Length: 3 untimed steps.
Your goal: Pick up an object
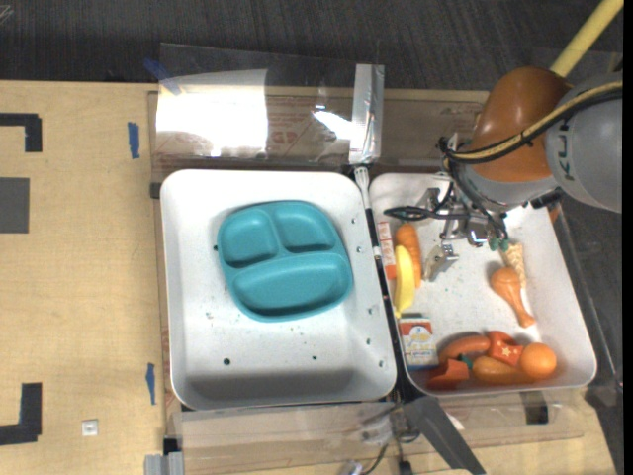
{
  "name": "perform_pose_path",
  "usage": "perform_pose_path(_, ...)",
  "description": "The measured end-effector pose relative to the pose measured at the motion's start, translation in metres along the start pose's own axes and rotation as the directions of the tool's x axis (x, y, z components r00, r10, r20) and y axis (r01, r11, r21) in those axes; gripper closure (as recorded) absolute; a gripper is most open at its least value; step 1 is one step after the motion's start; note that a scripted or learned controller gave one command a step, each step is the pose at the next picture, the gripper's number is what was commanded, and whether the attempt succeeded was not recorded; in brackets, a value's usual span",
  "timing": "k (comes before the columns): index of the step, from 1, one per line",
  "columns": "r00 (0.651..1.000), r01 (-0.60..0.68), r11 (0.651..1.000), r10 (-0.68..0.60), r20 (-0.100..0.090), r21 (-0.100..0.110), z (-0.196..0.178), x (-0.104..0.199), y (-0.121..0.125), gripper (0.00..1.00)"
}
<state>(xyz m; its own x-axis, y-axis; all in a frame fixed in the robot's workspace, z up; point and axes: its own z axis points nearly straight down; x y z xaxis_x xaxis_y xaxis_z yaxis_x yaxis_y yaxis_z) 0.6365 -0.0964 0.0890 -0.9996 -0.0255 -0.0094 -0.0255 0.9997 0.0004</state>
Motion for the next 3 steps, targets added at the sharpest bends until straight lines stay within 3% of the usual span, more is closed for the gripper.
perform_pose_path(1, 0.989, 0.146, 0.989, -0.146, 0.002, 0.003, -0.001, 0.063, -0.036, 0.00)
perform_pose_path(2, 0.989, 0.149, 0.989, -0.149, 0.020, 0.008, -0.015, 0.058, -0.034, 1.00)
perform_pose_path(3, 0.989, 0.149, 0.989, -0.149, 0.018, 0.007, -0.015, 0.058, -0.034, 0.00)
